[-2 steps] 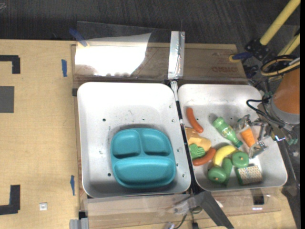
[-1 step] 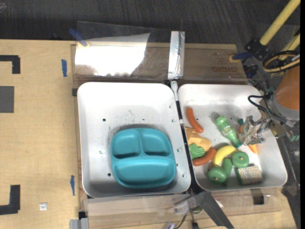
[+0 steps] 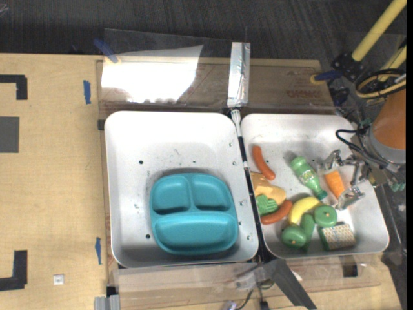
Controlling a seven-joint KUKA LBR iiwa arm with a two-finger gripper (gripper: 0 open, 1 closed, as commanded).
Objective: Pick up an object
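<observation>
While over the right bin [image 3: 377, 231] | jaws [image 3: 343, 179] grasping an orange carrot [image 3: 335, 184] | no label readable

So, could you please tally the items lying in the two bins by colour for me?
Teal: 1, the divided plate in the left bin.
Green: 4, the bottle, the small leafy piece and two round pieces.
Orange or red: 3, the sausage, the carrot piece, the reddish piece.
Yellow: 2, the banana, the wedge.
Patterned: 1, the box.
Total: 11.
</observation>
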